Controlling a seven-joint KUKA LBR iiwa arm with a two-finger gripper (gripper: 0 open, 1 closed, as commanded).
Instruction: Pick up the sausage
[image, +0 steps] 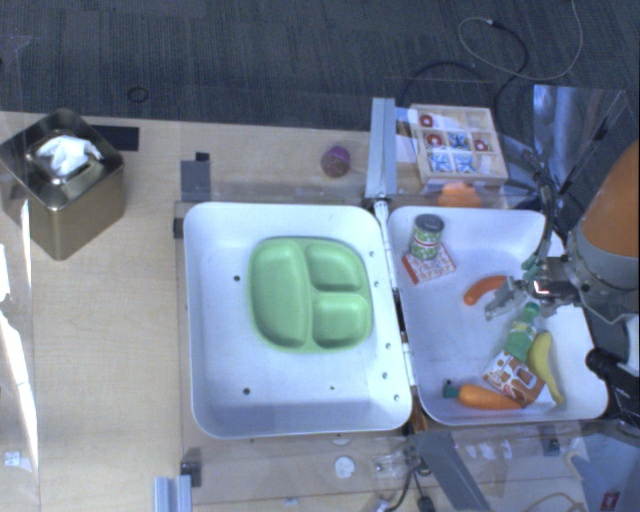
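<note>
The sausage (484, 289), a short orange-red link, lies in the right bin (440, 340) near its middle, tilted up to the right. My gripper (507, 298) reaches in from the right and hovers just at the sausage's right end. Its metal fingers (497, 308) stand open, one toward the sausage and one below it, and nothing is held between them. The grey arm with its orange band (612, 215) fills the right edge.
The right bin also holds a green-lidded can (427, 236) on a red card (429, 265), a carrot (484, 397), a banana (544, 365), a green bottle (522, 338) and a snack packet (513, 376). A green divided plate (308, 293) sits in the left bin (215, 380).
</note>
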